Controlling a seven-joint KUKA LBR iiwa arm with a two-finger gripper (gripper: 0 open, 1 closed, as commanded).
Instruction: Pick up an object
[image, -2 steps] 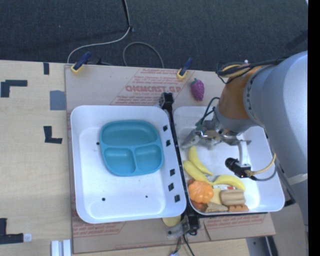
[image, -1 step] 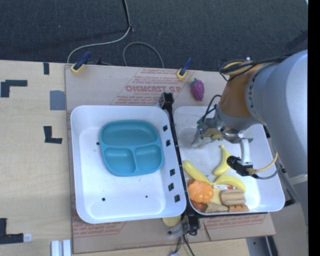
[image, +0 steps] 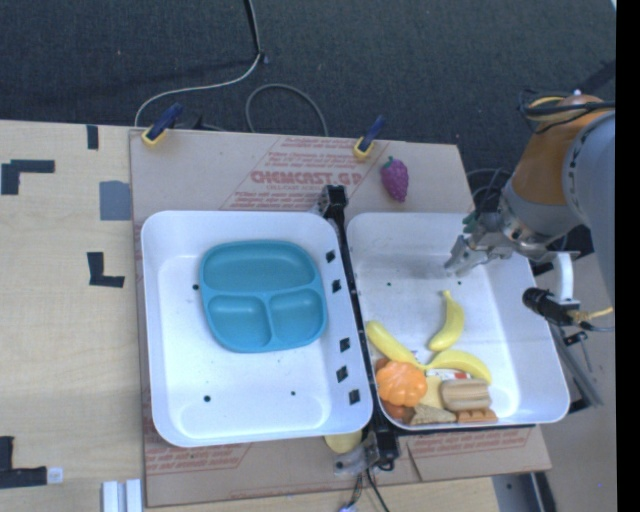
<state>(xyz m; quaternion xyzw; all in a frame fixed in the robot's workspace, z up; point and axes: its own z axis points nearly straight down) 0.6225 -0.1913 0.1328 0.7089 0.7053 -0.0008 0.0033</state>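
My gripper (image: 458, 260) hangs over the far right part of the right bin (image: 400, 250), above bare bin floor, with nothing seen in it. A yellow banana (image: 449, 320) lies just in front of it, apart from it. Two more bananas (image: 388, 343) (image: 462, 365) lie nearer the front, beside an orange round fruit (image: 400, 382) and a brown bread-like piece (image: 467, 395) in the front corner.
A blue divided plate (image: 265, 297) lies in the left bin (image: 170, 400). A purple bunch of grapes (image: 395, 178) rests on the cardboard behind the bins. Something yellow (image: 343, 440) sits under the bins' front edge. A black divider (image: 345, 300) runs between the bins.
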